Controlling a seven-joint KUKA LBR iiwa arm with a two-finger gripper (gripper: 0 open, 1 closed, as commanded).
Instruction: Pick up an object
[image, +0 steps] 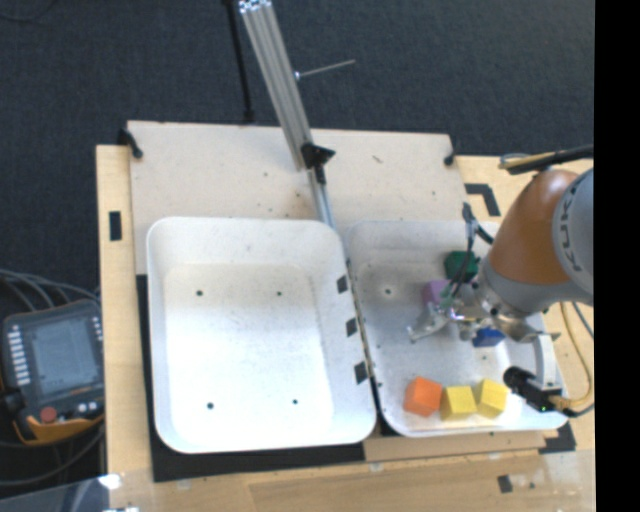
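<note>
The arm (535, 235) reaches into the right bin (385, 255) from the right side, wrist bent low over the floor of the bin. The gripper (432, 325) sits at the end of metallic hardware, pointing toward the divider between bins; whether it is spread or pinched can't be told at this size, and nothing is clearly seen between its tips.

Candidate objects cluster close around the tool. A purple piece (434, 293) lies just beside it on the far side, touching or nearly so; can't tell which. A green object (461, 264) sits a bit beyond that, partly covered by the wrist. A blue object (487, 337) peeks out under the wrist, mostly hidden. Nearer the camera than the gripper, along the near wall, an orange block (423, 396) and two yellow blocks (460, 401) (492, 397) line up, apart from the tool.

Likely the low pose is a grasp attempt near the purple piece, judged from proximity alone. The left bin (250, 335) lies well beyond the tool tip. Shapes of the green and blue items are unreadable.
</note>
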